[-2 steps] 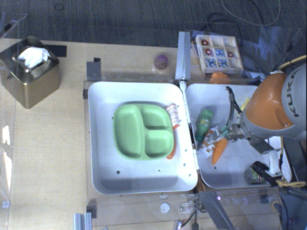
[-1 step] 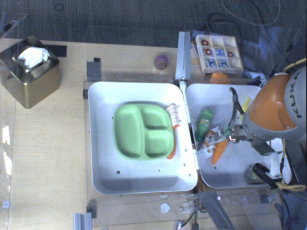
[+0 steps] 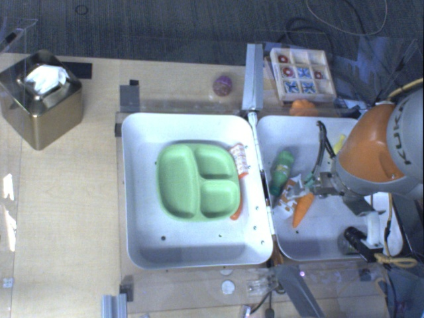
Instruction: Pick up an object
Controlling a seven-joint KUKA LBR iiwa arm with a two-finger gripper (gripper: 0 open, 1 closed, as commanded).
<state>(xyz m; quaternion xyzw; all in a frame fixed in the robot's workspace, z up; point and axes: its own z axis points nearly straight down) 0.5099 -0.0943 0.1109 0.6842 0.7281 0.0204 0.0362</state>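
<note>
Although the arm reaches well into the right bin [image 3: 311, 244], the camera view gives no evidence that anything has been lifted, so the pick is judged not yet accomplished. The end effector [image 3: 317, 185] sits low over the bin's middle, beneath the orange band of the wrist. Whether it is apart or together cannot be told from this view; the wrist body and cabling mask that part.

Candidate objects in the right bin are as follows. An orange carrot-shaped piece [image 3: 301, 211] lies on the bin floor, slanting down and to the left, its upper end just below and beside the end effector; contact cannot be confirmed. A green bottle [image 3: 281, 168] lies to the end effector's left, near the bin's left wall, close but apart. Between bottle and carrot lies a small cluster of mixed items [image 3: 289, 192], too small to identify. All appear to rest on the bin floor.

The left bin [image 3: 142, 244] holds a green divided tray [image 3: 197, 181], with a small red-and-white packet [image 3: 240, 159] at its right edge. These lie well apart from the end effector, across the divider.

Assessment: approach done; closing on an object and lifting remain. The carrot-shaped piece is the nearest candidate.
</note>
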